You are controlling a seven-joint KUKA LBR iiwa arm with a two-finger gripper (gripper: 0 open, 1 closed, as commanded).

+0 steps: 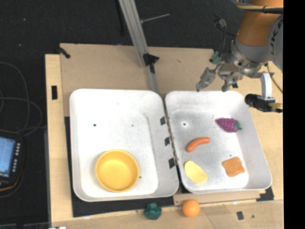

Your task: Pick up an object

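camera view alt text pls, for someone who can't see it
A grey arm with an orange band holds its gripper above the far edge of the right white bin, which holds purple toy grapes, an orange sausage, a yellow slice and a brown square. The left white bin holds a yellow bowl.

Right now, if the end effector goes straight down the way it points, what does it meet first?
Probably the back rim of the right bin, under the end effector; its height is unclear.

Bench (105, 66) bears two bins (119, 109), an orange ball (190, 208), perhaps a green toy (152, 212).
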